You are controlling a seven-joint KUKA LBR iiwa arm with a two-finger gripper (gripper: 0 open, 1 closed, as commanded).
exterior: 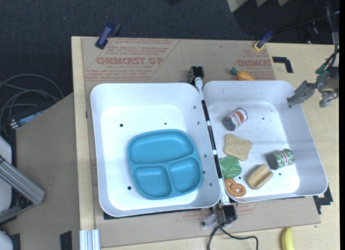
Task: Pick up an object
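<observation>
Presently: end effector (311,94) over right bin's (307,130) far right rim, spread wide, holding nothing | target: small can (235,118), bin's far-left part | likely light, rigid, slippery; grip across its body.

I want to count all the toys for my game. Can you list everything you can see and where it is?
Bins: two, white, side by side on the bench.
Divided plate: one, blue, left bin.
Cans: two, one red and white, one green, right bin.
Cracker: one, tan, middle of right bin.
Bread roll: one, tan, right bin's front.
Leaf: one, green, by the divider.
Pretzel: one, orange, right bin's front corner.
Carrot: one, orange, behind right bin.
Banana: one, yellow, bench front.
Clamps: two, blue, bench's back edge.
Gripper: one, grey, over right bin's far corner.
</observation>
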